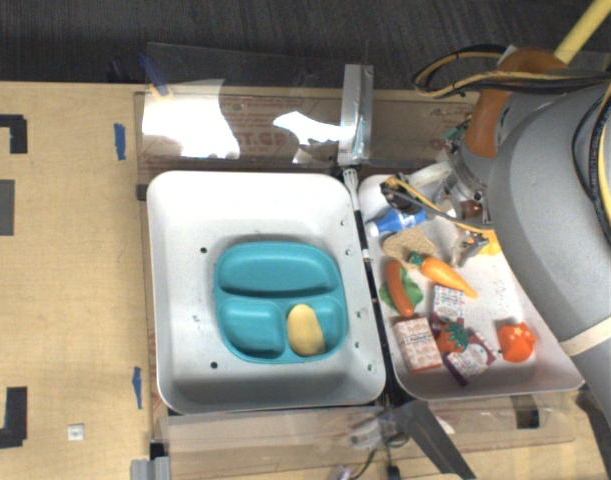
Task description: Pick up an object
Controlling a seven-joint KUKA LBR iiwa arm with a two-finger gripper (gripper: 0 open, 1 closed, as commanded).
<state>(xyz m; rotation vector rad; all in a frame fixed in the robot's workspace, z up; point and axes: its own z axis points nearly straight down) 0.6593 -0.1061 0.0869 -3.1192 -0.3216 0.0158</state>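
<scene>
A: Quick pass. Grey arm with orange band (545,158) comes in from the right, over the far end of the right shallow white plastic bin (560,363). Gripper (463,230) sits low among the clutter there. Its state?

B: Cannot tell. Dark metal bits and cable around the tip, nothing readable. No object visibly held, so I'd call it pre-grasp.

A: Which object is the task's thing?

B: Task just says an object. Nearest candidate is the orange plastic toy carrot with a green top (443,273), lying flat just beside the gripper, towards the near side. That's my guess only.

A: Carrot axis?

B: Long axis runs diagonally in the view, green top at upper left, pointed tip at lower right, aimed towards the bin's right wall.

A: How to do it well?

B: Close across the short axis, near the thick middle, not the tapering tip, which would likely slip out. Come down straight; it's crowded. Red-and-green toy pepper (399,288) is touching or nearly touching the carrot's left side, and small red-and-white printed box (448,304) sits just below.

A: Other items?

B: Red-patterned carton (417,344), orange-red round toy tomato (516,341), blue-and-white item (395,220) near the divider. Left white bin (175,208) holds a teal divided plastic tray (275,278) with a yellow egg-shaped object (305,330) in its lower right compartment, well apart from the gripper.
</scene>
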